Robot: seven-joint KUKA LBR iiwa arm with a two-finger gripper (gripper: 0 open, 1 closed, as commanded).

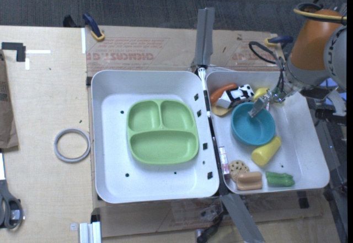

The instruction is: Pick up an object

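- Gripper over blue bowl, at its 12 o'clock rim.
- Finger spread: cannot tell, view too poor.
- Green plate in left bin.

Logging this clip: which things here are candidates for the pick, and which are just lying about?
Job:
gripper
blue bowl
yellow piece
green piece
cookie
hot dog

Lying about:
green divided plate
tape ring
scissors

Toys crowded my right bin around the blue bowl; only its right side lay open.
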